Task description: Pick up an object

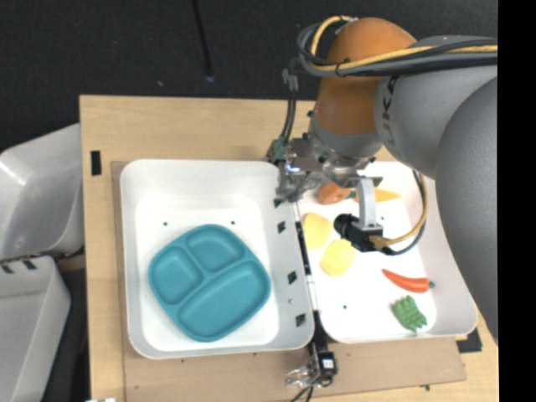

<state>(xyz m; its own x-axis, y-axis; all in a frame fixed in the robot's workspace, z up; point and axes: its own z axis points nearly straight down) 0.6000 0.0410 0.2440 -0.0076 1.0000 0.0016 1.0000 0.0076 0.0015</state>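
Our gripper (325, 181) hangs low over the far left corner of the right white plastic bin (360, 312). We cannot tell how wide it stands or whether it has hold of anything. A small orange plastic piece (333, 194) lies just beneath it. Just past that, toward the camera, sit two pale yellow rounded pieces (337, 258). A red plastic chili pepper (408, 281) lies farther off. A teal divided plastic plate (209, 281) lies well apart in the other bin.

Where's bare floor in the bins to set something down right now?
Most room: the left bin, its whole far strip beyond the blue plate. In the right bin, a front-left patch bordered by the nearer yellow piece, red pepper and green piece. Crowded: the right bin's far end, under the arm.
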